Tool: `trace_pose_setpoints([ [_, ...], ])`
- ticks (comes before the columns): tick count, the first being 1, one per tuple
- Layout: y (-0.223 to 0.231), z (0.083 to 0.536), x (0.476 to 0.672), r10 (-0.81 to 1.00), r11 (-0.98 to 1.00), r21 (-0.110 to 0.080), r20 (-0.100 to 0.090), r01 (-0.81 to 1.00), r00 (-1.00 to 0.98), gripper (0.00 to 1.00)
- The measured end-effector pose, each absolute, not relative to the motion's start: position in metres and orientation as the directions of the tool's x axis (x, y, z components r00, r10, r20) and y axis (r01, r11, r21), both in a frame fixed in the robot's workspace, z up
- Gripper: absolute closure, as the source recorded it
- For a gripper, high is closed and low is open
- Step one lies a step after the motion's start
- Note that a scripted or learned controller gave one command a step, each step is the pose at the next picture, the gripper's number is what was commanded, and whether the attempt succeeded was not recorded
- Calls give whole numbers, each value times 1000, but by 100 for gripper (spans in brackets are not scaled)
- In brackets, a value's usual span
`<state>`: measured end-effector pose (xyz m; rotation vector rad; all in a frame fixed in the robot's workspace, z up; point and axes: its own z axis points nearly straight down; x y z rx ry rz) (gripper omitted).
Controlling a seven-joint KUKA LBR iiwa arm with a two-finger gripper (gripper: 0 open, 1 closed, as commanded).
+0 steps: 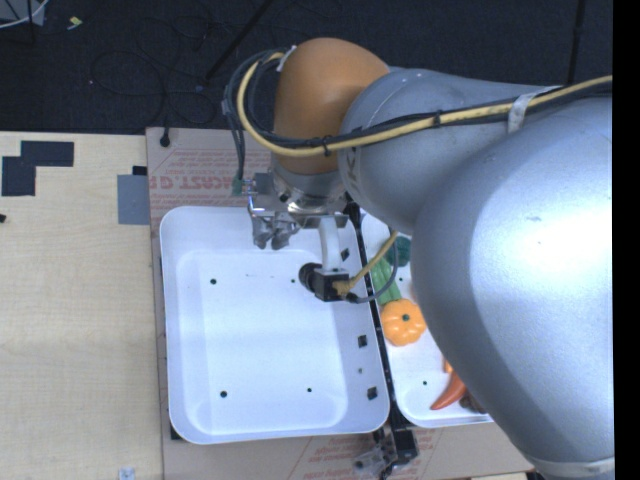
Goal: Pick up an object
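Observation:
My gripper (272,232) hangs over the far edge of the left white bin (190,368), near its back wall. I see nothing under it or in its grasp. In the right bin (425,418), mostly hidden by the arm, lie an orange pumpkin-like object (402,323), a green object (397,256) just behind it, and an orange-red carrot-like piece (450,392) near the front.
The big grey arm covers most of the right bin and the right side of the view. A black divider strip (372,353) runs between the two bins. Light wooden bench surface (70,308) lies left of the bins.

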<state>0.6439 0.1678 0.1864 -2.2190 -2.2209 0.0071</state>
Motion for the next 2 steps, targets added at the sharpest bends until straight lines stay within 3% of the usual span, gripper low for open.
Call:
trace_pose_setpoints([
  [2,243,195,644,1000,2,-2,0,1000,-2,100],
])
